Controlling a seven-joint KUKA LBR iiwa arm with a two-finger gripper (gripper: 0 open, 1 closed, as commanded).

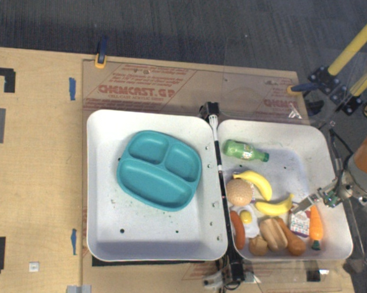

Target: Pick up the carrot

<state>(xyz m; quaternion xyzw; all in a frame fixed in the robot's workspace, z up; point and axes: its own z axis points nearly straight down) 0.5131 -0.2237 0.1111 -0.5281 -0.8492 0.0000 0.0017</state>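
The carrot (316,224) is orange with a green stub at its lower end. It lies lengthwise against the right wall of the right bin (308,141). My gripper (312,201) reaches in from the right edge and hovers just above the carrot's top end, over the yellow banana's (273,208) right tip. Nothing shows in its grasp.
The right bin also holds a green bottle (244,151), a second banana (256,182), a round bun (239,191), a fried egg (245,216), a hot dog (275,233), a red sausage (238,230) and a small carton (299,225) beside the carrot. A teal divided plate (159,170) sits in the left bin (103,187).
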